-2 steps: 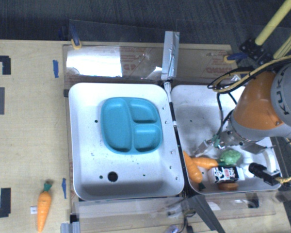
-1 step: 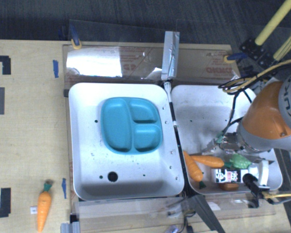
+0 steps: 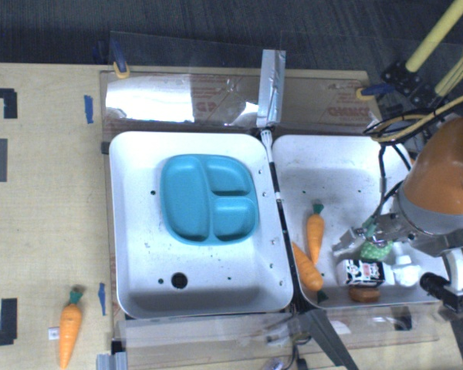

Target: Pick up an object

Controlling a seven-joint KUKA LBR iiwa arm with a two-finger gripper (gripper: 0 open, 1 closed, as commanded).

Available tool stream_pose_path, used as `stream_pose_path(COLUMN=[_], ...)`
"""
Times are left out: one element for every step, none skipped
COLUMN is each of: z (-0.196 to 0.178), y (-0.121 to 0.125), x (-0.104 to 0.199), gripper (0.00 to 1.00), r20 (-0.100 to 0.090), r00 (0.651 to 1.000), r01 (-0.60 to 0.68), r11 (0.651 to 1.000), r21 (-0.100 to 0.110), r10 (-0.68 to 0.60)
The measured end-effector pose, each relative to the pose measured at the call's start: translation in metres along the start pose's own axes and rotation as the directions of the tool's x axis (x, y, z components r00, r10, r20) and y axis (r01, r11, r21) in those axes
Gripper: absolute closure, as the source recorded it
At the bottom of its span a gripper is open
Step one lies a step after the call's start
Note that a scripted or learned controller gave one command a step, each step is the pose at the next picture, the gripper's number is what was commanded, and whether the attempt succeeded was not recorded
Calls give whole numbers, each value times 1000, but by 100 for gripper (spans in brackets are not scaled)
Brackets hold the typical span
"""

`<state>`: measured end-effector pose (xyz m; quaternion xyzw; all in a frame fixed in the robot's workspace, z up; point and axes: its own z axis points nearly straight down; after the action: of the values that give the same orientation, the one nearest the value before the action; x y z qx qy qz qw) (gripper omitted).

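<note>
low in the camera view, a black-and-white carton lies near the front wall of the right bin, with a small brown item touching its front side and a white object just beside it on the arm's side. that cluster looks like the likeliest target, because the tool hangs directly behind the carton with a green-and-white item at its tip. whether that item is pinched or merely lying beneath the tip cannot be told, and the tool's opening is not readable from this angle.

two carrots share the right bin, both on the carton's far side from the arm: one upright carrot with a green top pointing toward the bin's back wall, and a second carrot lying at a slant against the divider between the bins. they sit apart from the carton, probably scattered loosely so that any one thing can be taken.

the grey arm, with its orange band, reaches over the bin's right rim, and its dark cables drape above the carton's corner of the bin. crowding is the likely hindrance: carton, brown item, white object and green item press close together near the front wall, leaving little room for a clean closing.

beyond the divider, the left bin holds a blue divided tray. a third carrot lies out on the wooden surface, well apart from the carton.
</note>
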<state>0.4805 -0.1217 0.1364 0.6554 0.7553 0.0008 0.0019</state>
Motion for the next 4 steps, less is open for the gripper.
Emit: stream_pose_path(z=[-59, -48, 49, -18], y=[107, 72, 66, 57], x=[31, 48, 13, -16], gripper=[0, 0, 0, 0], r20=[0, -4, 1, 2], r00=[964, 958, 952, 980], r01=[266, 288, 305, 197], r11=[964, 958, 952, 980], r21=[-2, 4, -3, -2], r10=[-266, -288, -305, -197])
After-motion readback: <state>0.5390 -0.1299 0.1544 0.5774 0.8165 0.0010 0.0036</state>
